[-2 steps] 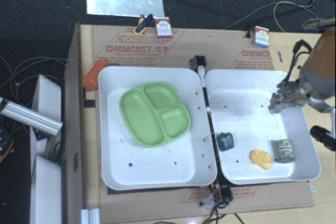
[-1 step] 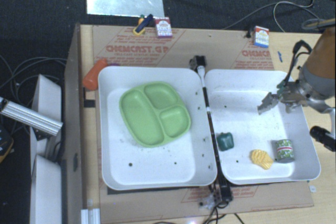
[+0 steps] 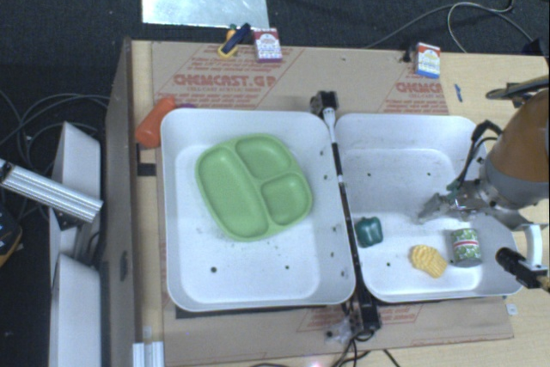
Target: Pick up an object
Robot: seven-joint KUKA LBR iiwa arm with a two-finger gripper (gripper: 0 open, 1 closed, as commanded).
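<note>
Candidate objects, right bin (image 3: 404, 137): three. One small can (image 3: 465, 245) with a green-and-white label, standing near the front right corner; one yellow corn-like piece (image 3: 428, 260) just beside it to the left; one dark green pepper-like piece (image 3: 369, 231) against the divider between the bins.

End effector (image 3: 440, 206): one, low over the right bin, just behind and left of the can, apart from all three objects. You cannot tell from this slant whether its fingers are spread or pressed together; nothing shows between them.

Handling note: the can looks the nearest target. You would do well to centre over one object alone before descending, since can and corn piece lie close enough to foul a grasp.

Left bin (image 3: 185, 271): one, holding one green divided plate (image 3: 253, 185).

Bench (image 3: 361, 73): two small red-and-white boxes at the rear edge, one orange item by the left bin's corner.
</note>
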